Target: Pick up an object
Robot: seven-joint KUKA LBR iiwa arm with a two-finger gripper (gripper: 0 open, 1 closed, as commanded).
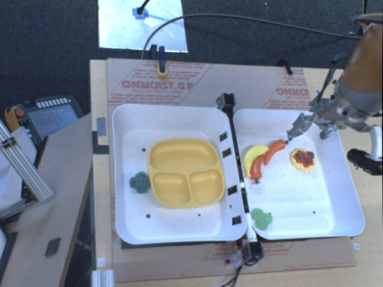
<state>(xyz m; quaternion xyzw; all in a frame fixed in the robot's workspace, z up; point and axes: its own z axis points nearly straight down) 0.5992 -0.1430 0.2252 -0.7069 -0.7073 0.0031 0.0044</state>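
Hovering over the right bin's [341, 178] far edge, my gripper [297, 127] carries nothing. The sausage [267, 157] lies against the banana [254, 156] near the bin's left wall; closing there could catch both or slip. Pasta [303, 159] sits beside them, green broccoli [261, 219] at the near-left corner. The left bin [179, 115] holds a yellow tray [182, 172] and dark broccoli [140, 182].

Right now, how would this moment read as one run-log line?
gripper: above right white bin, holding nothing | nearest: orange sausage toy, yellow banana toy | yellow divided plastic tray: left bin
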